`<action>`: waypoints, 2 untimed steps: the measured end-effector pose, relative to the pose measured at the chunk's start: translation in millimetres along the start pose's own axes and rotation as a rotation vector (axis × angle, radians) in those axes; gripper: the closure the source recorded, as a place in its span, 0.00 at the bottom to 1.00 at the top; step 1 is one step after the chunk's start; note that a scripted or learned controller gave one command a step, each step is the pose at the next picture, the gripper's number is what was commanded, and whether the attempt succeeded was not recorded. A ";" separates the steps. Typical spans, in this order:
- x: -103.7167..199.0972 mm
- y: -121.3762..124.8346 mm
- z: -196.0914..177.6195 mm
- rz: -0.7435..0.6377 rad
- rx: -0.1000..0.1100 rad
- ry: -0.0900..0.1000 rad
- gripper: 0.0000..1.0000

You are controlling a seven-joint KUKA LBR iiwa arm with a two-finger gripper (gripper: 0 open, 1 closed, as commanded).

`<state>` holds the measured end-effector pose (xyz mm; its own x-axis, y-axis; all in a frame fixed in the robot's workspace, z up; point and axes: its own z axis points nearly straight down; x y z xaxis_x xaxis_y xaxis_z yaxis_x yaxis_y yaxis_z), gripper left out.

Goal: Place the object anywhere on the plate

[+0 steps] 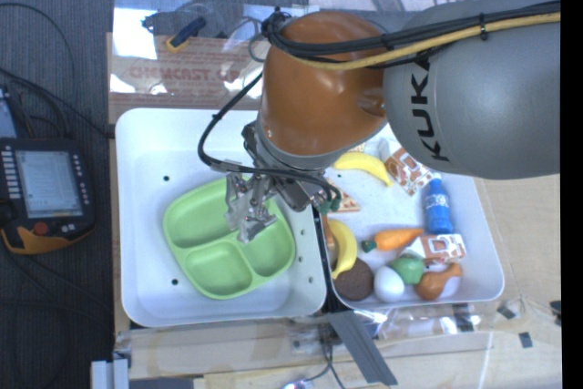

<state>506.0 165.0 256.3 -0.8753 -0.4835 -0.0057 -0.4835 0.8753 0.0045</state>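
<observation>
Grey arm (474,87) reaches in from right, orange wrist band bent down, tool (250,216) pointing downward.

Grey arm (483,87) marked KUKA, orange band (319,87), black and yellow cables (455,27).

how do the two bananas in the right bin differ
The upper banana lies near the bin's middle, running across the view with its full curve visible. The lower banana lies against the divider between the bins, running more up-down, its lower end beside a brown ball and its top partly hidden by the gripper. Both are yellow, curved and in the right bin.
</observation>
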 end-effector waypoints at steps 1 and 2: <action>0.1 0.3 0.5 0.000 -0.001 0.001 0.00; -0.8 0.3 -8.9 0.001 -0.001 -0.002 1.00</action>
<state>506.5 165.6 265.2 -0.8756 -0.4830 -0.0074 -0.4830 0.8756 0.0058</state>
